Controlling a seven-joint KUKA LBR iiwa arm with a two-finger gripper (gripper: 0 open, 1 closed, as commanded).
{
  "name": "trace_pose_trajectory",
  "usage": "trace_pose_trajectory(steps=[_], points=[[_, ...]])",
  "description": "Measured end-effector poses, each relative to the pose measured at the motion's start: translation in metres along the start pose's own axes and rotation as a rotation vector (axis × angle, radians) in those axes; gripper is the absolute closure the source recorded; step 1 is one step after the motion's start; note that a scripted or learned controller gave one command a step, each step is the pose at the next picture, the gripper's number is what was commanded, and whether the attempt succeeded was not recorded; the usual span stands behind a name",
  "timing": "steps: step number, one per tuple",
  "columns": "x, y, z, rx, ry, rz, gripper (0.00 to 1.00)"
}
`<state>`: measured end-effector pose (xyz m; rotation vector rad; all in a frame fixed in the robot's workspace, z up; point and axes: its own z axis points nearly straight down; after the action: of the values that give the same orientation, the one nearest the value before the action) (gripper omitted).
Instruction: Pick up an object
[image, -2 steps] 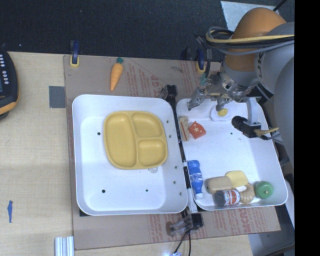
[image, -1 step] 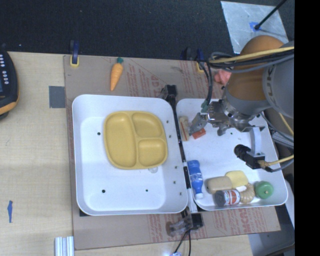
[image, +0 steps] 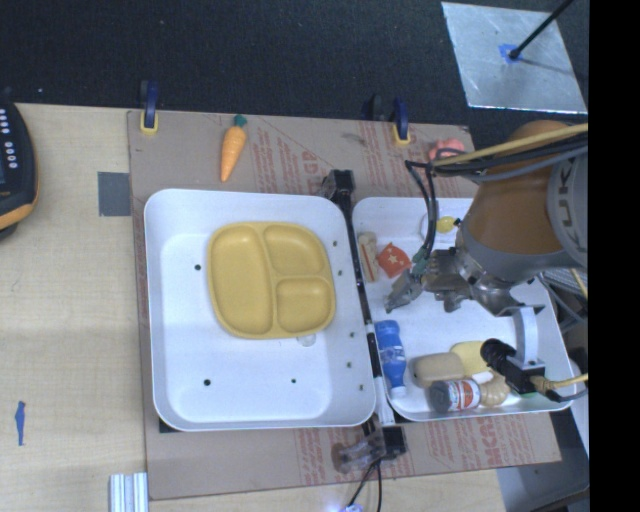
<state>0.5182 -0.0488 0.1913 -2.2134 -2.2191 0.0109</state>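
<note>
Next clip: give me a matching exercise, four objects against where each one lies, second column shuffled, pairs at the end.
Objects:
1. yellow divided plate
2. toy carrot
3. blue tube
4. red packet

Places:
A. on the brown board above the left bin
B. right bin, along its left wall
C. middle of the left bin
D. right bin, upper left, beside the gripper

Pairs: 1-C, 2-A, 3-B, 4-D

We see a bulky arm (image: 520, 215) whose wide orange band wraps the rounded section above the wrist, with a grey shell beside it carrying part of dark lettering. Below the band sits a grey metal wrist block with darker joints. A thin black cable (image: 428, 205) loops along it, and a pale yellowish hose (image: 520, 143) runs across the top. The dark two-finger gripper (image: 402, 292) ends in slim metal fingers.
</note>
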Motion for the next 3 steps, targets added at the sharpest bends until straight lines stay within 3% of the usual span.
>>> trace_pose_trajectory(steps=[1, 2, 3], points=[[-0.051, 0.096, 0.04, -0.013, -0.004, -0.001, 0.0], [-0.044, 0.118, 0.098, -0.006, -0.002, -0.005, 0.0], [-0.089, 0.14, 0.097, -0.011, -0.003, 0.001, 0.0]])
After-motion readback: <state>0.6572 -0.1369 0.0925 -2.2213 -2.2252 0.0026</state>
